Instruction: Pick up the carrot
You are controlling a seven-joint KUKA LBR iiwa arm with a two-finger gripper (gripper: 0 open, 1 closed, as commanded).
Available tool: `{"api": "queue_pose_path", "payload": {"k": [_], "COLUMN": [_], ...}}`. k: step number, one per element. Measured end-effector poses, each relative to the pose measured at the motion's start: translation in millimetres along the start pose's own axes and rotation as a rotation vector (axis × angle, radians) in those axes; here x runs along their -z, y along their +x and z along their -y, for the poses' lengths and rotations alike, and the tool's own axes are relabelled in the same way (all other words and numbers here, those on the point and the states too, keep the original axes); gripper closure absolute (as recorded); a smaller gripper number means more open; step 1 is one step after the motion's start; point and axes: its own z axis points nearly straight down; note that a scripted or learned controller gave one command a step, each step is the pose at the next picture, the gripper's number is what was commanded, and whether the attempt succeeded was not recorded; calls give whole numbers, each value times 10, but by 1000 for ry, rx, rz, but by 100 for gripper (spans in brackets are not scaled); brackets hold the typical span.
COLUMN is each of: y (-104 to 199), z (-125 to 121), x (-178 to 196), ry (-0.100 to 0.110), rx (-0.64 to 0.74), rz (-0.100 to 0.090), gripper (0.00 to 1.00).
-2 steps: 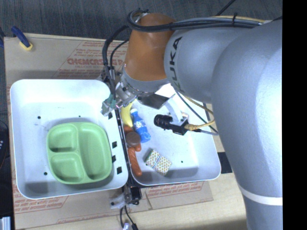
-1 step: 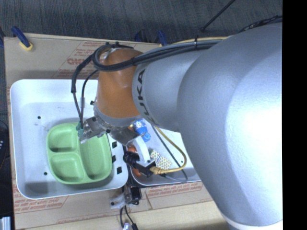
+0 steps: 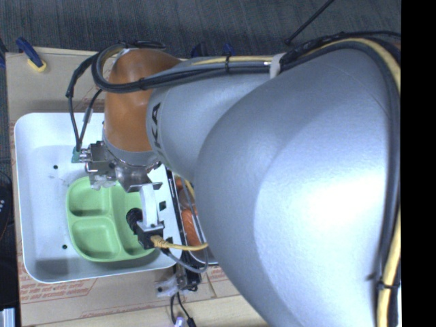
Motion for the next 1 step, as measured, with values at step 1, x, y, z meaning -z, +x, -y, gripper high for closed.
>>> {"api": "queue_pose_path", "payload": {"k": [1], "y": [-265], "z": [513], "x": [-455], "ry": [6], "rx": [-602], "rz": [-1], "gripper": [100]}}
